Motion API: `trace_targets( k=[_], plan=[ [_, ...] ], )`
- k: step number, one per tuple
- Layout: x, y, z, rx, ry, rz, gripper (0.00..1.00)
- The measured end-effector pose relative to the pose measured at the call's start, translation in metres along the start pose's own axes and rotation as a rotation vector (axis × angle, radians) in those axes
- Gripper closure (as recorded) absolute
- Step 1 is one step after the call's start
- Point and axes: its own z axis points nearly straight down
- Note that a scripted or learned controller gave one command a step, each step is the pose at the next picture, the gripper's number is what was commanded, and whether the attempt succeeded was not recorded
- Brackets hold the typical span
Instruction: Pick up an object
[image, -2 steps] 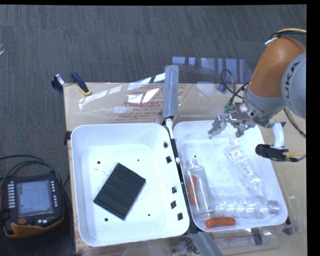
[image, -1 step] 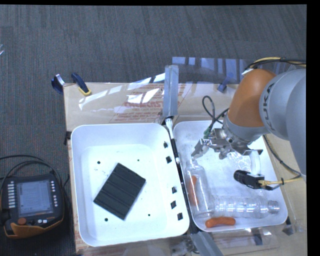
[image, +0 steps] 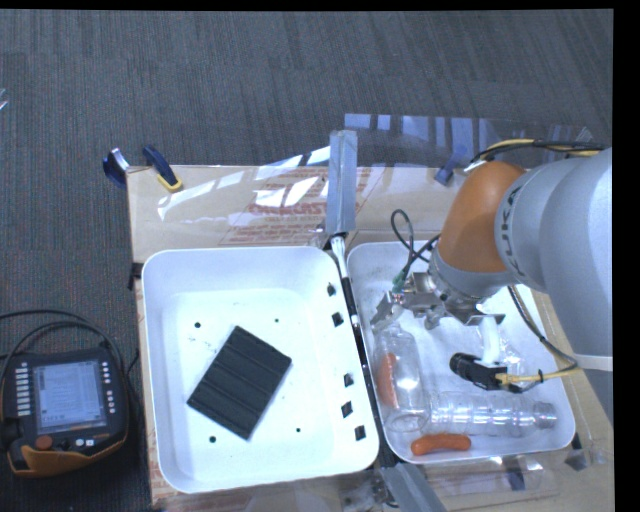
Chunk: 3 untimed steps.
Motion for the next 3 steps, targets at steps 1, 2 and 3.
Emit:
trace_targets(
  k=[1,2,3],
  plan=[
    [-0.054,-0.002,-0.097,-0.002,-0.001,0.159,0.0],
    [-0.024,0.017,-0.045,-0.028,-0.002,-0.055,0.0],
    [-0.027,0.006,-0.034,-0.068,0.009,0.163,0.0]
  ],
)
